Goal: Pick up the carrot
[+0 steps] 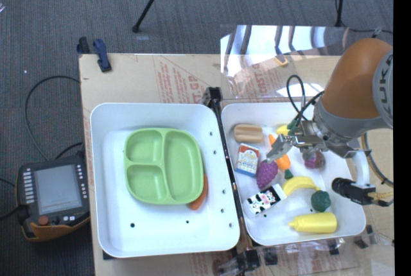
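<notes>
Bins: two shallow white bins, left bin (109, 230) and right bin (350, 230), side by side on the table (148, 76).
Carrot: one small orange carrot (282, 161) in the right bin, touching the purple grape bunch (266, 173).
Hand: hand (280, 149) directly over the carrot; grip state unclear.
Crowding: one yellow banana (299, 184), one small milk carton (248, 159), one yellow bottle (313, 223).
Left bin: one green divided plate (164, 165).

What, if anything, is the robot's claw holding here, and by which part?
It cannot be told. The claw sits low over the small orange carrot piece beside the purple grape bunch, but no grip is visible.
</notes>
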Controlling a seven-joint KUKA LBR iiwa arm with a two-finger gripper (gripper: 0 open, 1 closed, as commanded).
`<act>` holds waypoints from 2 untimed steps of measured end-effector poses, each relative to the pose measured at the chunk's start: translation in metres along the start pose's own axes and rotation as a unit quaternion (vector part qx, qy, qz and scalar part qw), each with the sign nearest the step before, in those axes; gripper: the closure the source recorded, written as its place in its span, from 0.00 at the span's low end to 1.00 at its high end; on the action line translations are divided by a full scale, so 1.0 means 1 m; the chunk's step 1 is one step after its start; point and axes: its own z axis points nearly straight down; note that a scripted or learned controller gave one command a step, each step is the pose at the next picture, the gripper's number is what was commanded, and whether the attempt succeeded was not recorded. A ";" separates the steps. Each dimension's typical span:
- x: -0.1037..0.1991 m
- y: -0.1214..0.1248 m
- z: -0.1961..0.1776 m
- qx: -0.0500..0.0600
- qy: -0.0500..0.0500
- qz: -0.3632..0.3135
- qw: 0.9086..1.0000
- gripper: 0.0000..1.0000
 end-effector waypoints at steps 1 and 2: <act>-0.020 0.025 0.107 0.005 0.000 0.219 0.976 0.00; -0.021 0.026 0.095 0.004 0.002 0.222 0.975 1.00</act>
